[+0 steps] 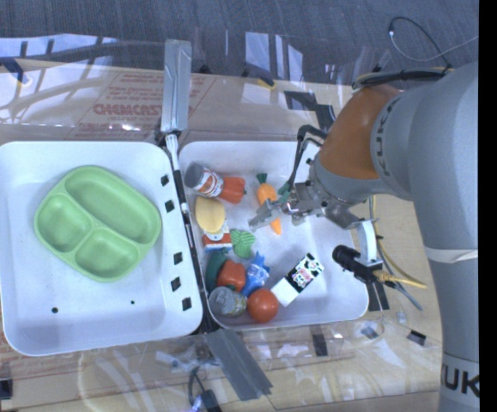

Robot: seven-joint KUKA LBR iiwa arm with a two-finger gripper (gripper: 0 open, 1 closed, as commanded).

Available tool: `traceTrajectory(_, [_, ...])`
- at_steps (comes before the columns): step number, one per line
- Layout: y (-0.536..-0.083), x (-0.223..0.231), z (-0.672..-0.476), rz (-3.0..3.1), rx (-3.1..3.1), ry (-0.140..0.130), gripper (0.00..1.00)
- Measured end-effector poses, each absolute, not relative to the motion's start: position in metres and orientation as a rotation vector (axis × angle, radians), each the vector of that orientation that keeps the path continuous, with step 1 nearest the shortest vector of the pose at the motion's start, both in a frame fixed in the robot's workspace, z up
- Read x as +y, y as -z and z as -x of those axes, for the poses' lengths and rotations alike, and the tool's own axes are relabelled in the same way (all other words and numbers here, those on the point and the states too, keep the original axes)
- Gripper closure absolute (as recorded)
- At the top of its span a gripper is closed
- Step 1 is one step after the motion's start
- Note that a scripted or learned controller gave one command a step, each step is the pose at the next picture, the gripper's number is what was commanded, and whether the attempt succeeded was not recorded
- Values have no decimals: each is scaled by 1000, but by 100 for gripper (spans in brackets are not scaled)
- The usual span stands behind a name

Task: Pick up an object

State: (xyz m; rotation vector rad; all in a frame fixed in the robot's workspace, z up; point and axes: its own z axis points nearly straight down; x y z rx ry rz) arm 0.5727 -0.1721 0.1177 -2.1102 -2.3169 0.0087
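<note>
While the gripper (269, 217) hangs over the right bin (342, 290):
Gripper: finger state cannot be told.
Nearest item: orange carrot (268, 193), just beside.
Advice: centre over one item, clear of neighbours, then descend.

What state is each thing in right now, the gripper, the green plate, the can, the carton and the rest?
Gripper: low in the right bin, fingers at a small orange piece; a grasp cannot be told.
Green divided plate: flat in the left bin, nothing in its compartments.
Can: lying on its side.
Black-and-white carton: lying flat, slanted.
Red tomato: resting by the bin's near wall.
Yellow toy: resting by the divider.
</note>
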Motion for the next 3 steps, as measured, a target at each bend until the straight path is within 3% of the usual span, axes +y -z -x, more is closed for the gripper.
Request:
traceTrajectory(1, [-92, -185, -614, 1963, -2451, -2, 0])
traceTrajectory(2, [-102, -183, -615, 1958, -2456, -2, 100])
traceTrajectory(3, [-247, -148, -658, 1881, -2520, 1, 100])
